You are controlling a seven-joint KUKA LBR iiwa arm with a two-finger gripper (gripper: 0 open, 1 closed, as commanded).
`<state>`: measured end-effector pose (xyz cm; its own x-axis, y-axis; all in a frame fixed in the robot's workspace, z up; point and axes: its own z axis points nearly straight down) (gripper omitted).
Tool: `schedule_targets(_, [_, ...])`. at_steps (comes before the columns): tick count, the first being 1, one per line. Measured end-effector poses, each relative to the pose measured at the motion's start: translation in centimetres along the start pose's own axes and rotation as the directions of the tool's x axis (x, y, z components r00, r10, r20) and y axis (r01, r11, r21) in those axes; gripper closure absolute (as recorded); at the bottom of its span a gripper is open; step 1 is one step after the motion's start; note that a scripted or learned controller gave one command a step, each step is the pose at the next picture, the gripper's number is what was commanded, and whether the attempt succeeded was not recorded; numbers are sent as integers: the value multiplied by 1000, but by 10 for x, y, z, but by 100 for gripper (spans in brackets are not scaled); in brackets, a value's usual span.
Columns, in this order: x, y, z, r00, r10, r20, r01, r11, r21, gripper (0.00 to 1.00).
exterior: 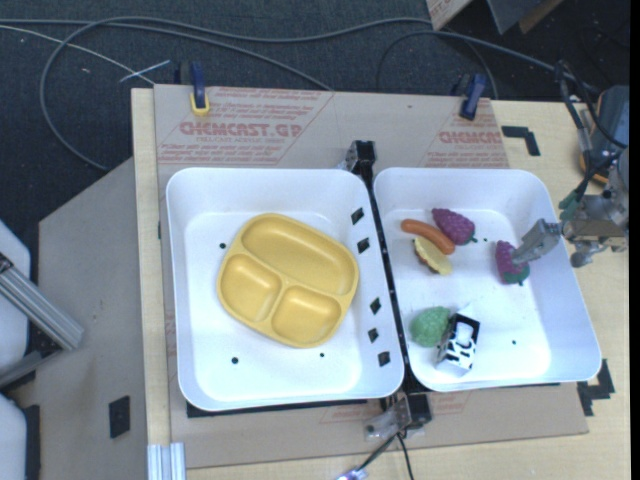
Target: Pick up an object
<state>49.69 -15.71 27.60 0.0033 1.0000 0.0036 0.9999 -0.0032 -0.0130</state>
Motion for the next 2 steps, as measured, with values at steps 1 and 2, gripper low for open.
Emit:
schedule_targets(1, [0,2,-6,1000,-3,3,3,1000,-12,0])
schedule_targets(2, [1,0,57,1000,-3,0,3,1000,-6,0])
